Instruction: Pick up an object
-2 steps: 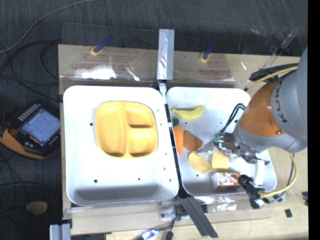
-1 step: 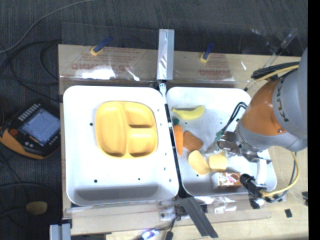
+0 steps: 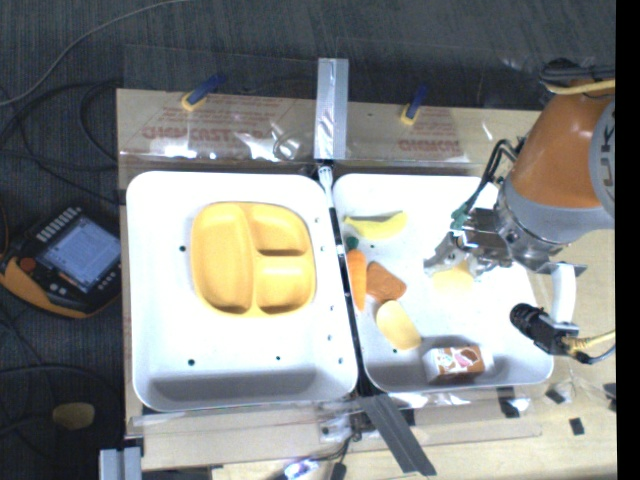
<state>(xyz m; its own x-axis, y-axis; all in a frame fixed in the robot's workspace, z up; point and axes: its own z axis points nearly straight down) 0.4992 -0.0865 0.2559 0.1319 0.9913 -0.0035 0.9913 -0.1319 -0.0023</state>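
The gripper (image 3: 462,256) hangs low over the right bin (image 3: 500,193), directly above one pale yellow piece (image 3: 453,280); whether its jaws are spread or closed cannot be told, and nothing is seen clamped between them. Five more items lie leftward and below: one banana (image 3: 377,226), one carrot (image 3: 356,277), one orange-brown lump (image 3: 385,282), one pale yellow block (image 3: 397,324), one small printed carton (image 3: 457,361). The left bin (image 3: 160,348) carries one yellow divided tray (image 3: 253,257).
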